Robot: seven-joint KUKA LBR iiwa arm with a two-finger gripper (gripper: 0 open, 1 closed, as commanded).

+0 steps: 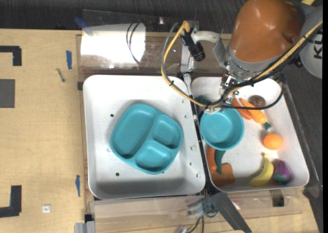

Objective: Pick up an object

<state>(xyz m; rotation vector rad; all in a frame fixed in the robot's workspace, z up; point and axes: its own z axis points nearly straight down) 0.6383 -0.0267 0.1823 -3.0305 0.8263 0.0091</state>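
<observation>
While the gripper (229,87) hovers at twelve o'clock of the round teal plastic bowl (222,129) in the right white bin (296,147), descend centred over one rim; finger state impossible to tell.

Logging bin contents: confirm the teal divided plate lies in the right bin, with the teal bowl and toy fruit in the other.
Wrong bin: in the camera view, the teal divided plate lies in the left bin. The teal bowl and toy fruit, like the banana, are in the right bin.
</observation>
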